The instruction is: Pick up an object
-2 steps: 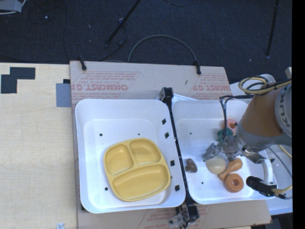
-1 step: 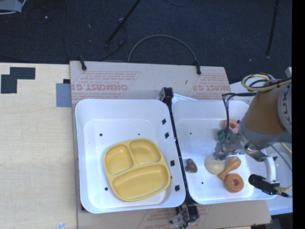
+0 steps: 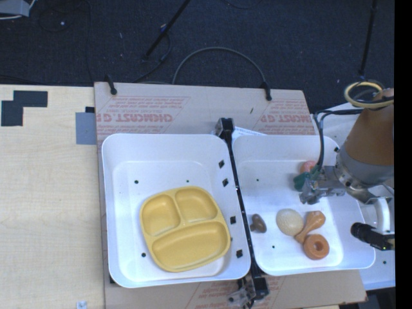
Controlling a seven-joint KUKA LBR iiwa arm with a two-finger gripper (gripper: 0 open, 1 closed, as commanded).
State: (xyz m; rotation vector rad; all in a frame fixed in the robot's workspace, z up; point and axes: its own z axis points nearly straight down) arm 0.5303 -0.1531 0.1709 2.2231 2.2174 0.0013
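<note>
On the left we see the light wooden bench (image 3: 45, 205). Next comes the left bin (image 3: 122, 166), with a yellow plate (image 3: 185, 228) that has three parts lying in it. In the right bin (image 3: 277, 159) we see a small brown stone (image 3: 258, 223), then a pale egg shape (image 3: 290, 221), a tan toy bone (image 3: 310, 224) and an orange ring (image 3: 316, 246) just beside it. The gripper (image 3: 313, 192) hangs low over the bin, near a green thing (image 3: 300, 181) and a pink thing (image 3: 309, 167). We cannot tell if it is wide or narrow.
</note>
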